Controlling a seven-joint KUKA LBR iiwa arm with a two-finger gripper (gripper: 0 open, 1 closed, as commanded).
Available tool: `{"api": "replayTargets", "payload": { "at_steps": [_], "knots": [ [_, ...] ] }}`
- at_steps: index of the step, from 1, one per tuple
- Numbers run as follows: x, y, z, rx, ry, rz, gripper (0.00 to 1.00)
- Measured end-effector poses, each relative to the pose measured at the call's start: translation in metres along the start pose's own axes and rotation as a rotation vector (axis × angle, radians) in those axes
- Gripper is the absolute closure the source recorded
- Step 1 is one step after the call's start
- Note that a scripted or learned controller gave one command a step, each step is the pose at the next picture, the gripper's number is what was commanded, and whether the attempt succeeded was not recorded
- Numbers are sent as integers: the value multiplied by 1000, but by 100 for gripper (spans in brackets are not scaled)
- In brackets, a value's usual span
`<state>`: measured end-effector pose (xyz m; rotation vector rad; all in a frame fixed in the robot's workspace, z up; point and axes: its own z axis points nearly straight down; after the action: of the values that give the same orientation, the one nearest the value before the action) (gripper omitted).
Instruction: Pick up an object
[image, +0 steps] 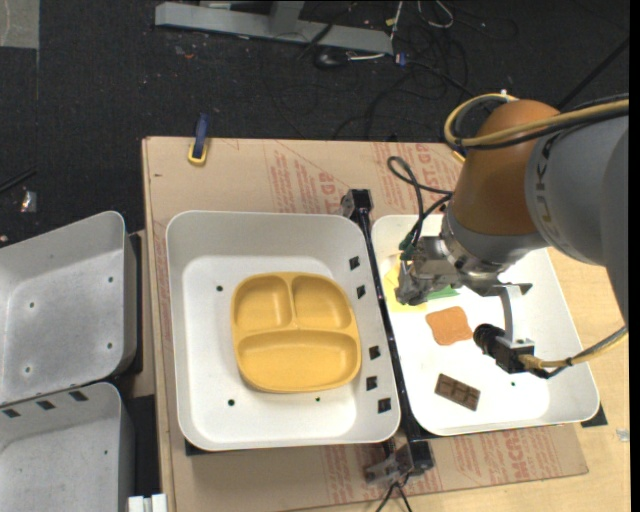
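Camera view has my jaws (412, 285) low at the left edge of the right bin (570, 400), right of centre in the frame, down over something yellow and green (440, 293); whether my jaws are open or closed I cannot tell, nor whether they grip anything. Just below and right of them lies an orange square piece (448, 325), and further down a dark brown bar (457, 391). My grey arm with its orange band (500, 180) fills the upper right. At frame centre, the left bin (200, 240) carries a yellow divided plate (296, 333). Both bins rest on the table (270, 170).
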<state>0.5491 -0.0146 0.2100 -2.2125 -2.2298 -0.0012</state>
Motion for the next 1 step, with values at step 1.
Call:
{"api": "replayTargets", "payload": {
  "at_steps": [1],
  "knots": [
    [45,14,1,-1,0,0,100]
  ]
}}
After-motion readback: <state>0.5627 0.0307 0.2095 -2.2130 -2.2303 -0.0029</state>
